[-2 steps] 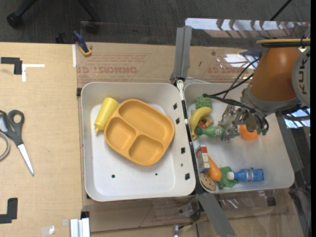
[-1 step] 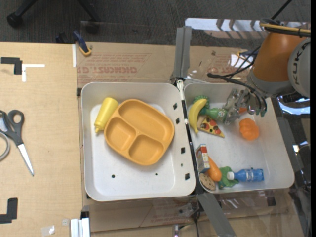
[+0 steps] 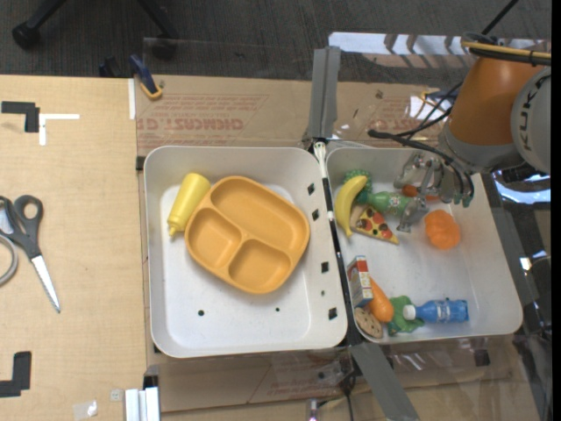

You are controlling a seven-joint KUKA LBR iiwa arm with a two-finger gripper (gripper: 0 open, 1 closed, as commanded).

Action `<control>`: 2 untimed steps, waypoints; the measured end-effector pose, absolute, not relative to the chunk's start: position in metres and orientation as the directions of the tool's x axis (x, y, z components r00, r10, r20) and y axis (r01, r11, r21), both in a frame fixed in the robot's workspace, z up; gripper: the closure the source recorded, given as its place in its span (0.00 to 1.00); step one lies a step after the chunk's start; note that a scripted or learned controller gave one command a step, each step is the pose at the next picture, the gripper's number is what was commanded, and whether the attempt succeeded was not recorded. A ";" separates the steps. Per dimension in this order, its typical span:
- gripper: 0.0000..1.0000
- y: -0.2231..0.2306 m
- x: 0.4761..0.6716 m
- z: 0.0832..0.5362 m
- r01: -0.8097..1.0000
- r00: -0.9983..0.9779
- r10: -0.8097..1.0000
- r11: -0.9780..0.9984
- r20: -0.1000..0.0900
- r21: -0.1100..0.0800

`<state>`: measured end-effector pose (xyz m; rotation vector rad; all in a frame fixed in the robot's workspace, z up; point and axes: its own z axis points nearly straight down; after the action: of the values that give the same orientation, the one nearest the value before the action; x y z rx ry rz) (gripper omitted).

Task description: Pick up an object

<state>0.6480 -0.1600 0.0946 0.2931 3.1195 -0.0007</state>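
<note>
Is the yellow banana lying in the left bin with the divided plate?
No: the banana lies in the right bin, against its left wall, while the divided plate sits in the left bin.

Gripper low over right bin, perhaps touching green toy

The bench is a pale wood surface, with a sheet of brown cardboard laid across its middle and right part. Two white bins rest on it side by side, touching along their inner edges: the left bin and the right bin. On the bare wood to the left lie grey-handled scissors, blades pointing toward the near edge, well apart from the bins. Black tape marks sit near the far left corner, another black mark near the front left. A small blue and yellow clip lies at the cardboard's far left corner.
</note>
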 end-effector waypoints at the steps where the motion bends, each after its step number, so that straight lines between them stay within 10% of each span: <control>1: 0.00 -0.183 0.614 0.094 0.168 -0.986 0.168 0.986 -0.005 0.000; 2: 1.00 -0.184 0.615 0.105 0.167 -0.986 0.167 0.986 -0.011 -0.001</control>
<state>0.6153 -0.1836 0.1045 0.2624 3.1193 -0.0027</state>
